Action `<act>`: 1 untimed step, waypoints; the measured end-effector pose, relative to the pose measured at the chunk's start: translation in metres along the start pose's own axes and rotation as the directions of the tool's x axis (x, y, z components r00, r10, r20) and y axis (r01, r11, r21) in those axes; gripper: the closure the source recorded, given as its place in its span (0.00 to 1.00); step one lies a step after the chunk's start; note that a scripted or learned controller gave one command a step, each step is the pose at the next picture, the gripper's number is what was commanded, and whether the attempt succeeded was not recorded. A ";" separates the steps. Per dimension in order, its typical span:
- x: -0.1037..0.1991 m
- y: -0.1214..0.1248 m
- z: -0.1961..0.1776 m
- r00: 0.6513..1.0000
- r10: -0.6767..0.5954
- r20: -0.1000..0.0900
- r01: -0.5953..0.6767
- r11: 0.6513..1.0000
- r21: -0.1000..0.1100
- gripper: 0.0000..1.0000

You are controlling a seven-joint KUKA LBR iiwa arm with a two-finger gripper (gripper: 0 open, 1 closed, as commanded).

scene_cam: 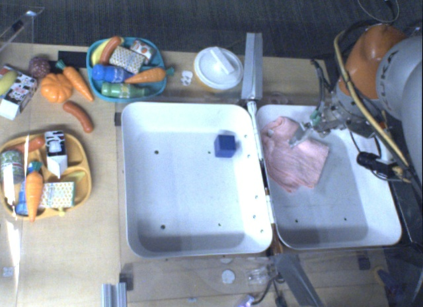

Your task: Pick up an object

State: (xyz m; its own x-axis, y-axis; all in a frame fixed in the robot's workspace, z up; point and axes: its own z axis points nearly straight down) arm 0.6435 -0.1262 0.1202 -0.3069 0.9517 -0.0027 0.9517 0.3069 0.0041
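While the tool sits at the pink cloth's one-o'clock corner, its opening unreadable; limp fabric may slip free.

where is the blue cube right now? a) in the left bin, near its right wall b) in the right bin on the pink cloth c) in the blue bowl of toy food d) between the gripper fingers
a: the blue cube sits on the floor of the left bin near its right wall, while the pink cloth lies in the right bin by the gripper.
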 end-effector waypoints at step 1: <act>0.039 0.041 -0.067 1.000 0.002 0.000 -0.002 1.000 -0.002 0.00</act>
State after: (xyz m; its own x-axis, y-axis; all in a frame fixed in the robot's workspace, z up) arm 0.6704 -0.0759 0.1868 -0.3048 0.9524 -0.0029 0.9524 0.3048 0.0065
